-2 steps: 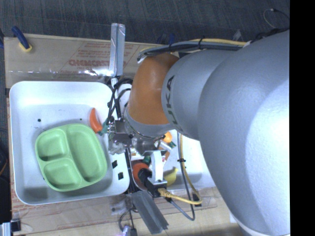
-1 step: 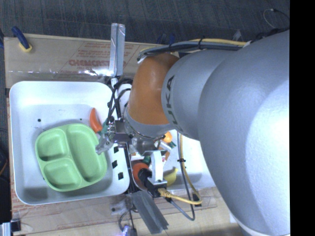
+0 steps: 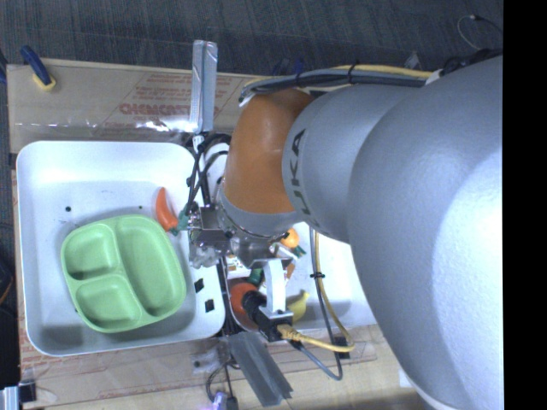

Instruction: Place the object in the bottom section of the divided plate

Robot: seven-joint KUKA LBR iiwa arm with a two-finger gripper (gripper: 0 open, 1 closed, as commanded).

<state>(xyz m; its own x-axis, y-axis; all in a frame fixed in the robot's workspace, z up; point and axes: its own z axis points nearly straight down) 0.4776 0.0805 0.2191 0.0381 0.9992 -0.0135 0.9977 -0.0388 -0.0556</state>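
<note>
A green divided plate (image 3: 182, 282) lies in the left bin (image 3: 51, 169), with two small sections on its left and one large section on its right; all three hold nothing. An orange carrot-like piece with a green end (image 3: 164, 208) rests against the bin's right wall, just above the plate's upper right corner. My gripper (image 3: 202, 239) hangs over the wall between the two bins, right of the carrot piece and the plate. The wrist hides its tips.
The arm covers most of the right bin (image 3: 338, 301). Beneath it peek a small orange item (image 3: 293, 239), a red-orange item (image 3: 239, 298) and a yellow banana-like item (image 3: 297, 301). A grey metal bar (image 3: 204, 84) stands behind the bins.
</note>
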